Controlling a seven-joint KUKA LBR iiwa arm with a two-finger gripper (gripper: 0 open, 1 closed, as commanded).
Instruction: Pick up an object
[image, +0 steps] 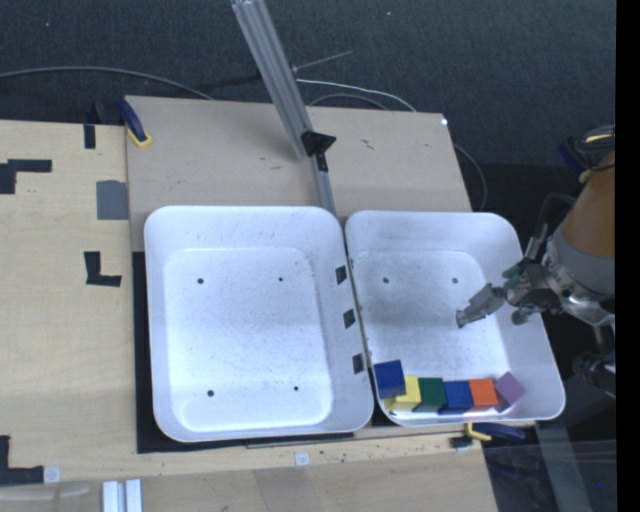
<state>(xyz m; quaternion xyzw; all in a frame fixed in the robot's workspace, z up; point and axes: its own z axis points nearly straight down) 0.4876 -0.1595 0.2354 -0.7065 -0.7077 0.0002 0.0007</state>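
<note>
Several small blocks lie in a row along the front wall of the right bin (430, 235): a blue block (388, 377), a yellow block (405, 399), a green block (431, 392), a second blue block (458, 396), an orange block (483, 392) and a purple block (509, 386). My gripper (493, 312) hangs over the right side of this bin, above and behind the blocks, apart from them. It is open, with nothing between its fingers (474, 309).
The left bin (165, 240) sits beside the right one, their rims meeting at the middle. A slanted metal rail (280, 80) reaches down toward that shared rim. Black clips (349, 318) mark the divide. A blue-yellow clamp (490, 432) sits at the bench's front edge.
</note>
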